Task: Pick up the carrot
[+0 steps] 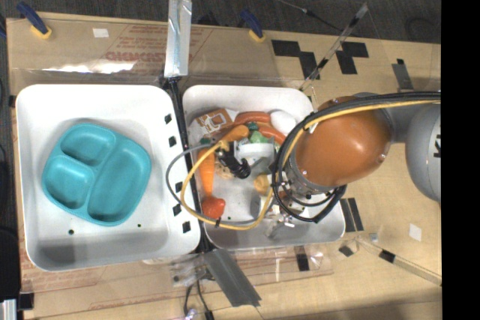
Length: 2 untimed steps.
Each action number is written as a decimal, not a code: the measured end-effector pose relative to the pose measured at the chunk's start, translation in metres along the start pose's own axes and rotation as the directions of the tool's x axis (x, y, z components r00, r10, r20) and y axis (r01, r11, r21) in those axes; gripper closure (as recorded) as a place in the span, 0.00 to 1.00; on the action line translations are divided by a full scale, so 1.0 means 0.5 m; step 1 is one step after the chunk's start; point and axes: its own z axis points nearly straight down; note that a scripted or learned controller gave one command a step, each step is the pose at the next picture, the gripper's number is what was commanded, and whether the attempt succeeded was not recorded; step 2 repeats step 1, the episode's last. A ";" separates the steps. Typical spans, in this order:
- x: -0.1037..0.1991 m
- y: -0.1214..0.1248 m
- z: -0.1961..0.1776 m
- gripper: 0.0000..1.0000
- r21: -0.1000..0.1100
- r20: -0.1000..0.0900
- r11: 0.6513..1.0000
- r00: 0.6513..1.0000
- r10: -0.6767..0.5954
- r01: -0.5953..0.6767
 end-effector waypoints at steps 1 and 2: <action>0.072 -0.066 -0.002 0.00 -0.002 -0.001 0.995 0.995 -0.103 0.103; 0.072 -0.066 -0.002 0.00 -0.002 -0.001 0.995 0.995 -0.103 0.103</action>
